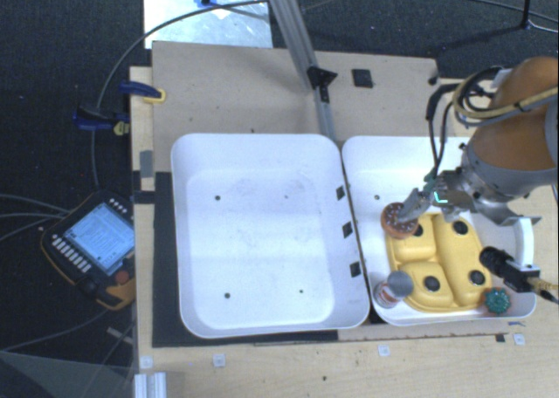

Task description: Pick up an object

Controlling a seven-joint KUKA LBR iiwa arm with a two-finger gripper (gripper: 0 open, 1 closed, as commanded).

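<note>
The right bin holds a large yellow moulded piece with dark dots. A brown round object rests at the yellow piece's upper left corner. Near the bin's front edge lies a small grey round thing, and a teal ball sits at the front right corner. My gripper reaches in from the right and hangs just above and right of the brown round object, close to it. Nothing can be seen held in it.
The left bin lies beside the right one, sharing a raised rim with black clips. A grey pole slants over the bench behind the bins. A handheld pendant lies on the floor at the left.
</note>
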